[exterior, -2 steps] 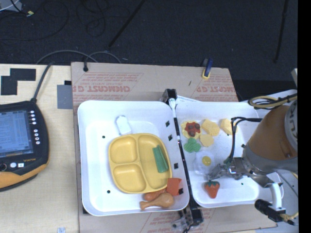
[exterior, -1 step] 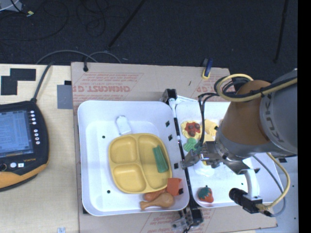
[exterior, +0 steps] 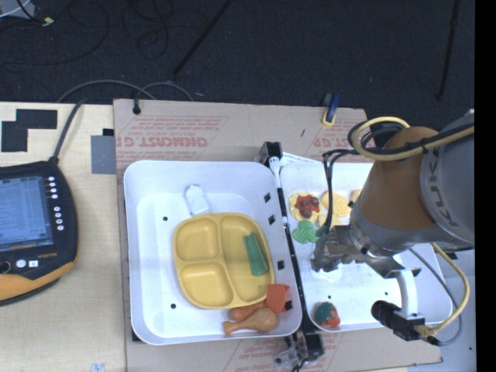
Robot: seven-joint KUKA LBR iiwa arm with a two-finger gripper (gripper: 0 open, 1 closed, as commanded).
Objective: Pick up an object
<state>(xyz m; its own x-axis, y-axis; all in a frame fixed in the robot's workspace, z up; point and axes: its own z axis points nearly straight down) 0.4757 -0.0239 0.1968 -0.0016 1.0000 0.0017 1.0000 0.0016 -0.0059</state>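
Note:
My gripper (exterior: 325,260) hangs low over the left part of the right bin (exterior: 434,301), just below a green toy piece (exterior: 304,232). A yellow toy with red topping (exterior: 308,204) lies behind the green piece, and another yellow piece (exterior: 339,203) sits beside it, partly hidden by the arm. Near the bin's front edge rests a red and green round fruit toy (exterior: 328,314). The grey arm with its orange band covers the right half of this bin.
In the left bin (exterior: 147,208) sits a yellow divided plate (exterior: 209,258) with a green block (exterior: 256,254) on it. A small white object (exterior: 196,200), an orange block (exterior: 277,297) and a brown drumstick toy (exterior: 252,320) lie around the plate. A pendant rests at far left.

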